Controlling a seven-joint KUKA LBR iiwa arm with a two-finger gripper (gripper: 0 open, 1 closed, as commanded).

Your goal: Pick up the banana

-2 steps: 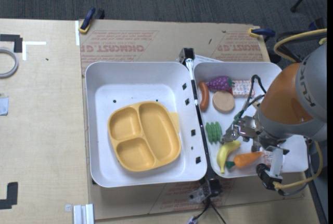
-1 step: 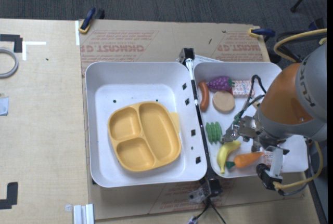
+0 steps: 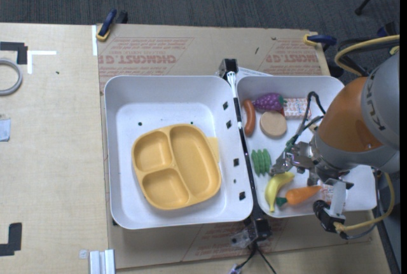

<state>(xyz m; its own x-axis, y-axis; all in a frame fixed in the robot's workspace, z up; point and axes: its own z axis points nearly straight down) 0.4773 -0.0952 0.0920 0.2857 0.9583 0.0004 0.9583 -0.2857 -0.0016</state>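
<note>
Camera view: Red lettering is showing upside down on the cardboard sheet point(image 3: 210, 50) under the bins; it cannot be read with confidence. White letters "KU" are showing on the arm's point(image 3: 356, 126) grey housing at the frame's 3 o'clock edge.

The banana point(image 3: 275, 189) is lying in the right bin point(image 3: 356, 193), near its 7 o'clock corner. It is yellow, curved, with a green tip. The carrot point(image 3: 303, 195) is lying just beside it at 3 o'clock; the green vegetable point(image 3: 261, 161) is sitting at its 11 o'clock.

The gripper point(image 3: 284, 163) is hanging over the banana's upper end. Whether its pincer is spread or pressed together cannot be told.

The left bin point(image 3: 121, 145) is holding a yellow divided plate point(image 3: 177, 166).
</note>
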